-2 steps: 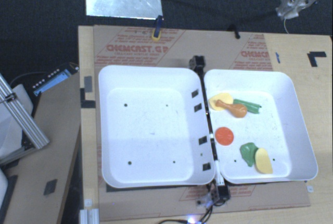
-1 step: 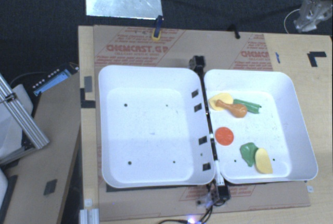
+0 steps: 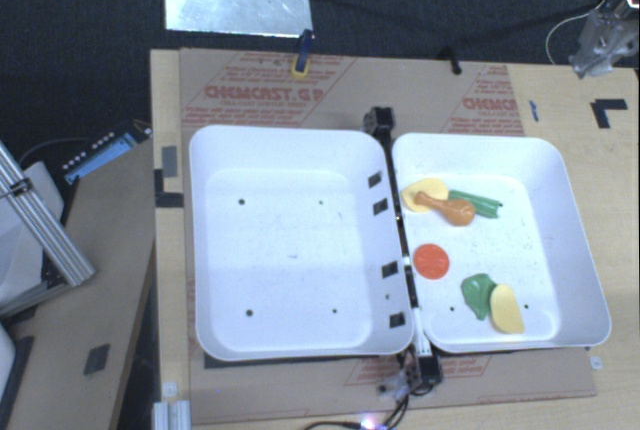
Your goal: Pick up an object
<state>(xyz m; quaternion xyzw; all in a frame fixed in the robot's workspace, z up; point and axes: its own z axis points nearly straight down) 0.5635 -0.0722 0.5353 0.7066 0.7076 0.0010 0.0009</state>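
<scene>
Left bin, right bin side by side on bench. All objects in right bin. Near its left wall: yellow-orange piece touching green piece. Orange disc by left wall, lower. Near front edge: green lump touching yellow lump. Jaw state: cannot tell.
</scene>
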